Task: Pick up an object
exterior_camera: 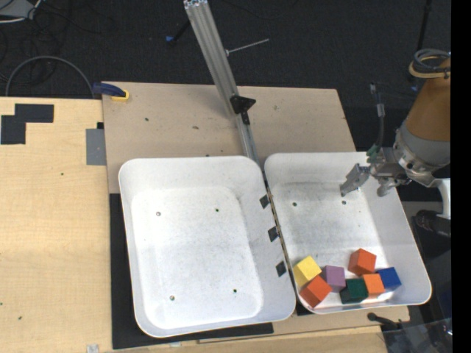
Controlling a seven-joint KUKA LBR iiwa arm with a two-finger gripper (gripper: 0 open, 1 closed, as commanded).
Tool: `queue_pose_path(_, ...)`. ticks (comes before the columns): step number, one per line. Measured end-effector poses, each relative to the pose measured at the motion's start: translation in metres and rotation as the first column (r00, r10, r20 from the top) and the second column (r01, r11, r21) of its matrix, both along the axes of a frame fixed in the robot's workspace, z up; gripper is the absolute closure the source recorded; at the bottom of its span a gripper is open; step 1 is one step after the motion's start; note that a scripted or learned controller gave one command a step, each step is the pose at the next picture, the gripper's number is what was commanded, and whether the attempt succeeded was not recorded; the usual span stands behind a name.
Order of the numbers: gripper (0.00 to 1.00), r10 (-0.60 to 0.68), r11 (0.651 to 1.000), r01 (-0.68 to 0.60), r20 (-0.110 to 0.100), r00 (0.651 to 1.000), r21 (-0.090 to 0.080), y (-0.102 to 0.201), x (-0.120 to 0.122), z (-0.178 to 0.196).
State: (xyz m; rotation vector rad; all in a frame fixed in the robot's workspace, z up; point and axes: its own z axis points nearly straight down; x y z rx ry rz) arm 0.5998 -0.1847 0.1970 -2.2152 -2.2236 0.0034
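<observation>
- The gripper (370, 182) is seen over the far right part of the right bin (324, 197), above bare floor; its two fingers (355, 180) are spread apart and nothing is held between them.
- The blocks are heaped in the bin's near corner, well apart from the gripper: yellow block (307, 268), orange-red block (317, 290), purple block (335, 276), green block (354, 290), red block (362, 260), orange block (374, 282) and blue block (389, 277).
- A grasp could be spoiled by the crowding: most blocks touch or sit just beside a neighbour, so a finger may be landed on top of one rather than beside it.
- Two blocks could be pinched at once and one dropped on the lift.
- The near wall could be struck, since the green, orange and blue blocks lie close against it.
- The yellow and red blocks are judged the easier picks, each having a freer side toward open floor.
- The left bin (191, 241) is not involved.
</observation>
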Motion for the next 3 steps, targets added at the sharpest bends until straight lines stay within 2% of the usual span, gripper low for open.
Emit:
queue_pose_path(1,1.00,0.004,1.000,-0.004,-0.001,1.000,0.000,0.000,0.000,0.010)
queue_pose_path(2,1.00,-0.004,1.000,0.004,0.000,1.000,0.000,0.064,0.011,-0.053)
queue_pose_path(3,1.00,-0.003,1.000,0.003,0.000,1.000,0.000,0.068,0.031,-0.082)
